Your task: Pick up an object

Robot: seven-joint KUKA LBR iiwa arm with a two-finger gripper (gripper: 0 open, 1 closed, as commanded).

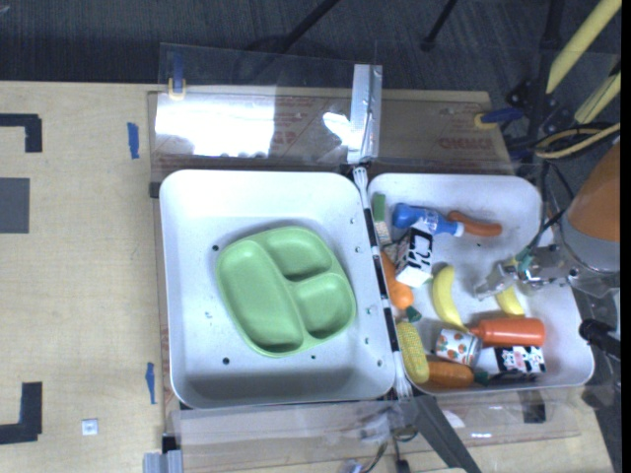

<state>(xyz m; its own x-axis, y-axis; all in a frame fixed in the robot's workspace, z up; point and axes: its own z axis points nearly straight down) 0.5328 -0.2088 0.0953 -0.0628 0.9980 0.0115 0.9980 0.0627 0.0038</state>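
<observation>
**Gripper low over the right bin's toy food**

The left bin (187, 264) holds one thing: a green divided tray (286, 289) with three compartments, lying in the middle of the bin floor and turned slightly askew.

The right bin (513, 193) is crowded. At its 12 o'clock lies a blue bottle (422, 220) on its side, with an orange carrot-like piece (478, 227) just beyond it toward 1 o'clock. A black-and-white card (418, 251) sits toward 10 o'clock, touching an orange piece (397, 289) along the left wall. A banana (447, 296) lies near the centre. At 7 o'clock a corn cob (411, 351) rests against the wall, with a small printed can (455, 345) beside it and a carrot (452, 372) at 6 o'clock. A red bottle (508, 332) lies across 5 o'clock, above a black-and-white carton (520, 361).

The gripper (505, 279) reaches in from 3 o'clock and hangs over the right half of that bin, just beside a small yellow piece (511, 302). How wide its jaws stand cannot be told, and nothing is visibly held.
</observation>
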